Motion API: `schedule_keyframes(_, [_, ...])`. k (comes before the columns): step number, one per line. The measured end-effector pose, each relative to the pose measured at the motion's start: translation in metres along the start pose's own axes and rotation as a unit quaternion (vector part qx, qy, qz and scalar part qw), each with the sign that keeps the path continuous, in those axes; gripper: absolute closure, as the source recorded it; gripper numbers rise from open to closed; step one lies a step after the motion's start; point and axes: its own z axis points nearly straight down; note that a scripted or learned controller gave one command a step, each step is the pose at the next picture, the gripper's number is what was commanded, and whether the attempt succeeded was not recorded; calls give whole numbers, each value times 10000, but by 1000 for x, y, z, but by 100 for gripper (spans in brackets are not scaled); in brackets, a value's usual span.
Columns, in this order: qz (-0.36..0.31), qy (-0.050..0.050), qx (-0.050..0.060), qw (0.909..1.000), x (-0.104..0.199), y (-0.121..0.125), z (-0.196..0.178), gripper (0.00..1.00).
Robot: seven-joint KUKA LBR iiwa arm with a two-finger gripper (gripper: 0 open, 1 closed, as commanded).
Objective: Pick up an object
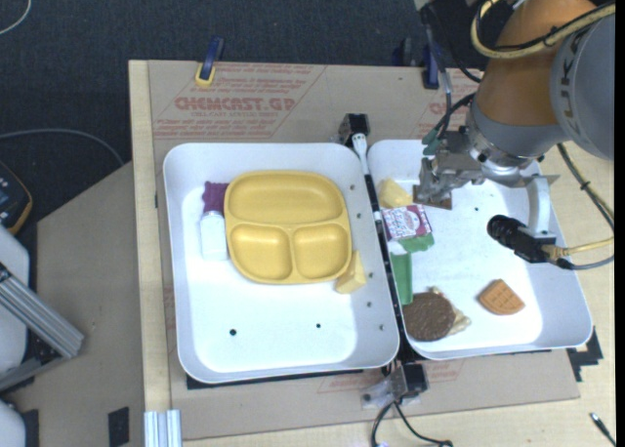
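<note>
Claw [437,191] low over right bin [562,313], near its left wall; grip state impossible to tell. Nearest target: snack packet [406,224] just below. Probably light, crinkly, slippery; grasp across narrow width.

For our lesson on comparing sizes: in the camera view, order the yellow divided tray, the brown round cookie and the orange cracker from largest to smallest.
1. Yellow divided tray, by far the largest.
2. Brown round cookie.
3. Orange cracker, a little smaller than the cookie.
</note>
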Motion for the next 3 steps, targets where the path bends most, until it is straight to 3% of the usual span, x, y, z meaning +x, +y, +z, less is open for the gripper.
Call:
schedule_keyframes(1, [4, 1, -1, 10000, 33, 20, 0, 100])
schedule_keyframes(3, [27, -9, 7, 10000, 23, 21, 1, 100])
